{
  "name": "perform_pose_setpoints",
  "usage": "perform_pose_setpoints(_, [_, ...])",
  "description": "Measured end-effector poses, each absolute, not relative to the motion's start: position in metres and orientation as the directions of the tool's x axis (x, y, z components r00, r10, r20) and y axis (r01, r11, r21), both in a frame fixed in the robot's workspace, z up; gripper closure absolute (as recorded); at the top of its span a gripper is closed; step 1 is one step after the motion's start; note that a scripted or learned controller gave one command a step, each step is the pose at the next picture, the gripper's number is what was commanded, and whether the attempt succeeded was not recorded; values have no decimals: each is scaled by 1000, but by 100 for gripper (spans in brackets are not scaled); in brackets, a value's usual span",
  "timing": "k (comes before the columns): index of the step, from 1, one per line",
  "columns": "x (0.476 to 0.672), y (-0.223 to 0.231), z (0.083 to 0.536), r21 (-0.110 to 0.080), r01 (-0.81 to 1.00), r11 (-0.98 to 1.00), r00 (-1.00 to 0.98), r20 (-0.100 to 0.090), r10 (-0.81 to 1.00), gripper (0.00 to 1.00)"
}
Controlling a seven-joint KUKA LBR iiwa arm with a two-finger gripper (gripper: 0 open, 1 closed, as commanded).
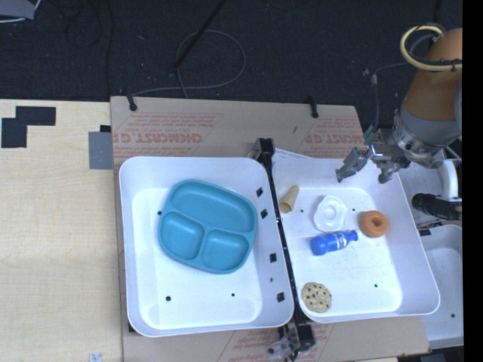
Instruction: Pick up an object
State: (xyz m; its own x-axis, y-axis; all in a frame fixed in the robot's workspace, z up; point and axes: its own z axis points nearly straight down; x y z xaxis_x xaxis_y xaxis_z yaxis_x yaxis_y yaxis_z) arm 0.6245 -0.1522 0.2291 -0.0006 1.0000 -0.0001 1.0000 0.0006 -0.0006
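Donut (373,223) sits untouched in right bin (423,277) beside white cup (330,213); gripper (369,167) hovers above the bin's far rim, fingers apparently apart, holding nothing.

Illumination is even, overhead and diffuse. White bins (151,202) approach overexposure; shadows are faint. The background at 12 o'clock is dark. Focus is slightly soft throughout.

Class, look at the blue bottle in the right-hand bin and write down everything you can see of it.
The blue bottle is small and looks like glossy plastic, with a deep blue body and a paler, whitish end pointing right. It lies on its side on the floor of the right bin, tilted slightly up to the right. It sits just below the white cup-like object, very close to it, left of the brown donut.
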Motion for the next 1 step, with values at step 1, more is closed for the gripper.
perform_pose_setpoints(1, [631,-151,183,-6,1000,3,-3,1,1000,0])
